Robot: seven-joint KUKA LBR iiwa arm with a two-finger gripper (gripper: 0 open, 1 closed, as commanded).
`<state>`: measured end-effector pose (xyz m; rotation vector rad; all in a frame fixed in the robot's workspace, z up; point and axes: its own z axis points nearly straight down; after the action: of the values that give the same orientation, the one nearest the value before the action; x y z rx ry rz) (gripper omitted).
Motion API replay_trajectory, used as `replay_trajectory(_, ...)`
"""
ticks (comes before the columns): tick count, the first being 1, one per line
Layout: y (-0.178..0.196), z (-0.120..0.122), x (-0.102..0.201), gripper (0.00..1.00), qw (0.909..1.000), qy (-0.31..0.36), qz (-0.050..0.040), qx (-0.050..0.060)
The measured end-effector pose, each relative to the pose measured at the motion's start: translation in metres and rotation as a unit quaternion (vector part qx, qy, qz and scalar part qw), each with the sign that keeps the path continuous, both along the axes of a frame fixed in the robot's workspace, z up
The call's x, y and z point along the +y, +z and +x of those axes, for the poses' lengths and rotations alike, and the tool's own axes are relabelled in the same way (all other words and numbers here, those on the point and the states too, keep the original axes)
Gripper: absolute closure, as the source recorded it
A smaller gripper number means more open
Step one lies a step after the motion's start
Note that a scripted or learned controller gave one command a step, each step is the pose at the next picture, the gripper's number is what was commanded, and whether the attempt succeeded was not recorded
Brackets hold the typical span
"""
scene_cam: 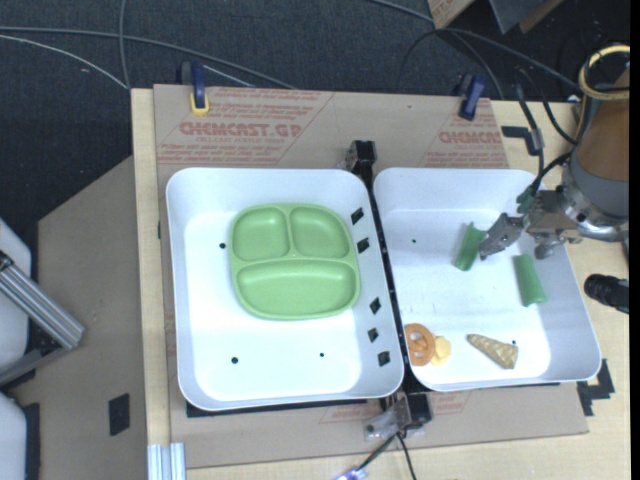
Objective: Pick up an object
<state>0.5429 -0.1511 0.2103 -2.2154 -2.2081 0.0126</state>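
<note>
Gripper [497,240] in the right bin [560,363], beside a green piece.
Its fingers are spread wide with nothing between them, one tip just beside a green block [466,248] near the bin's middle. A second green stick [530,279] lies toward the right wall; a pretzel [424,344] and cone [495,349] rest along the front edge. The left bin [200,368] carries a green divided plate [294,261].

The grey arm [603,158], with its orange band above the wrist, comes in from the right side. Its wrist angles down and leftward, and the pincer [500,240] sits low, its dark fingers [492,244] pointing left.
</note>
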Motion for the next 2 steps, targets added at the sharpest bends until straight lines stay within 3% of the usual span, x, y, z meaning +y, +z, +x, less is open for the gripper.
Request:
replay_trajectory(1, 0.007, 0.003, 0.000, 0.00, 1.0000, 0.002, -0.0013, -0.007)
replay_trajectory(2, -0.038, 0.000, 0.008, 0.00, 1.0000, 0.002, -0.0004, -0.004)
